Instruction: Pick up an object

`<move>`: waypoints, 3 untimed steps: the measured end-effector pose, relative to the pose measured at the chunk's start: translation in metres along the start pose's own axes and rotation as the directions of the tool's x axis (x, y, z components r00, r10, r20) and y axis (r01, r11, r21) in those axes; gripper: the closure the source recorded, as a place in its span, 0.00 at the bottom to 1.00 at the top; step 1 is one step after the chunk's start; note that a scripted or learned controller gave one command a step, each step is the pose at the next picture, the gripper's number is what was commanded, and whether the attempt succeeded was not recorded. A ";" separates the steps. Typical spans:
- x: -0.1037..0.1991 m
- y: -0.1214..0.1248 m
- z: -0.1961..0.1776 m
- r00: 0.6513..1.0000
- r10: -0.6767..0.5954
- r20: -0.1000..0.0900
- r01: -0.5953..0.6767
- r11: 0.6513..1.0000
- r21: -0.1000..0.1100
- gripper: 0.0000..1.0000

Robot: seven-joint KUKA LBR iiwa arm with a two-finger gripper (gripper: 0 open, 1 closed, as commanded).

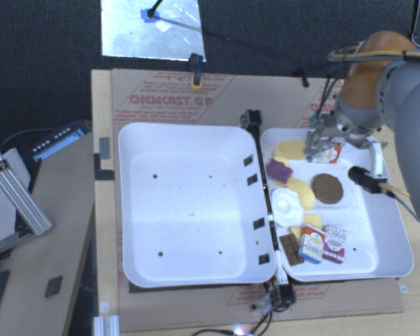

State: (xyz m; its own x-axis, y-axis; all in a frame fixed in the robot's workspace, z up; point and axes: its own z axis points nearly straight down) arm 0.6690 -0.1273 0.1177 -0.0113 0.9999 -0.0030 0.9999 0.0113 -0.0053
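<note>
The right bin [385, 247] holds several toy food items. A pale yellow slice [290, 149] and a purple piece [278, 170] lie at its far left. A brown round disc [327, 188] sits in the middle, with a white fried egg [287, 205] and a yellow piece [306, 195] to its left. Two small cartons [312, 244] [334, 242] and a brown bar [289, 249] lie near the front. My gripper [320, 148] is low at the bin's far edge, between the yellow slice and a red-and-white item [333, 153], which it partly hides.
The left bin [189, 201] adjoins the right one along a divider with black clips [255, 180]. A black cylinder on the arm [364, 178] hangs over the right bin's far right. A silver sheet [152, 18] lies beyond the bench.
</note>
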 end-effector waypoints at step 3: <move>0.012 -0.064 -0.059 1.000 0.012 -0.003 -0.012 1.000 -0.006 1.00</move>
State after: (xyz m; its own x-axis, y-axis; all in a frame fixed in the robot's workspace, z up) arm 0.6051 -0.1161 0.1771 0.0002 1.0000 -0.0002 1.0000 -0.0002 0.0009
